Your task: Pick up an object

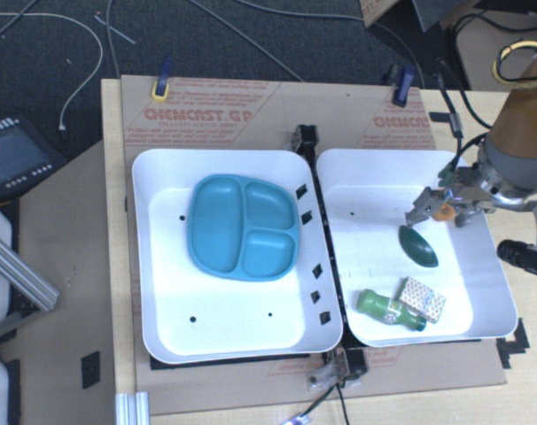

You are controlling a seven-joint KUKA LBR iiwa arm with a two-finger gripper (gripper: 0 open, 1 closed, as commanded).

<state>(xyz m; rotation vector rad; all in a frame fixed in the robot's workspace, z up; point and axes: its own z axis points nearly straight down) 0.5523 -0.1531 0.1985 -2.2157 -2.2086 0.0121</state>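
We are looking down on two white bins sitting side by side on the bench. The left bin is carrying one blue plate with three compartments, lying flat near the bin's middle, slightly toward its far edge.

The right bin is holding three things. One dark green spoon is lying near the bin's middle, toward its right edge; its long axis is running on a diagonal, from the far left down to the near right, with the broad bowl end pointing toward the near right corner. One green bottle is lying on its side along the near edge, its long axis running roughly left to right, tilting slightly nearer at its right end. One small patterned box is sitting just beside the bottle, at its right end and touching it, set at a tilt.

The arm is reaching in from the right, and the gripper is hanging over the right bin near its far right part, just above the upper end of the spoon. We are seeing its two fingers standing apart, with nothing visibly between them. Something orange is showing at the gripper's centre; we cannot tell what it is.
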